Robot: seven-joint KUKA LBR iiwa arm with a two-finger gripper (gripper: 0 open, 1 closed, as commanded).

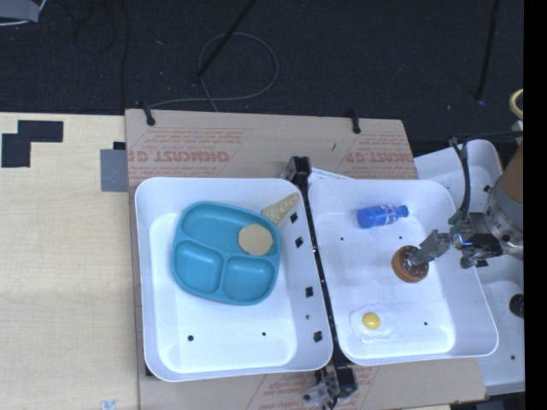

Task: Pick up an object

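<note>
Nearest the camera, a fried-egg toy (371,322) is lying in the right bin (461,336) by its front wall. Further back, the gripper (416,261) is hanging right over a small brown round object (408,266), touching or just above it; whether the fingers are apart or together, I cannot tell. Beyond that, a blue bottle (381,215) is lying on its side. In the left bin (162,348), a blue divided plate (226,253) is carrying a tan disc (255,240).
</note>
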